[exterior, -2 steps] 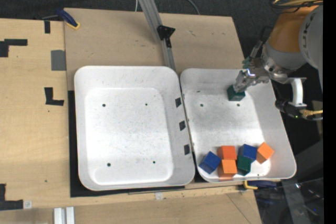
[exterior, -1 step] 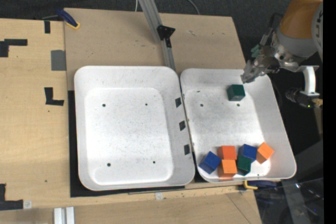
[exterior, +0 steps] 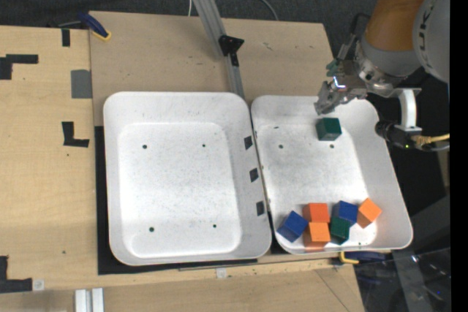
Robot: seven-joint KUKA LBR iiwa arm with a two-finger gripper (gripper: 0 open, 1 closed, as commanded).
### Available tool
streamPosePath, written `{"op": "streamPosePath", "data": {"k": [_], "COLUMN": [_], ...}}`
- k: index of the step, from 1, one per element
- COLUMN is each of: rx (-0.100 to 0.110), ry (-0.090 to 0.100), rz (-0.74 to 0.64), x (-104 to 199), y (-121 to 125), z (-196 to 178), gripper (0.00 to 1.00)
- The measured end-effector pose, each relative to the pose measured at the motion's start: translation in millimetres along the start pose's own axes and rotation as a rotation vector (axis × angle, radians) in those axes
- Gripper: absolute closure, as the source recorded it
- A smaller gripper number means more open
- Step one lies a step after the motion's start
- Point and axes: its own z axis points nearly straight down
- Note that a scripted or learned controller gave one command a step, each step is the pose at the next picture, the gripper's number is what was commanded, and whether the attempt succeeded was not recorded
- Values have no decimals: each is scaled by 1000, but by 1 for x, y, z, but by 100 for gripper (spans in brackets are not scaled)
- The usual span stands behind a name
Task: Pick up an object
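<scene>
Two white bins sit side by side on the bench. The left bin (exterior: 179, 179) has nothing but specks on its floor. In the right bin (exterior: 292, 172), a dark green cube (exterior: 329, 128) lies alone near the far wall, and the gripper (exterior: 326, 104) hangs just above and slightly left of it, close but apparently not gripping it. Whether the pincer is spread or pressed together I cannot tell from this angle. Down at the near edge of that bin huddle the others: a blue cube (exterior: 292, 225), two orange cubes (exterior: 317, 223), another blue cube (exterior: 346, 211), a green cube (exterior: 339, 229) and an orange cube (exterior: 369, 211).
</scene>
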Motion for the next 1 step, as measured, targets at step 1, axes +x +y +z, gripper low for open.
{"op": "streamPosePath", "data": {"k": [1], "rx": [3], "ry": [0], "rz": [0], "x": [59], "y": [-5], "z": [10], "gripper": [100]}}
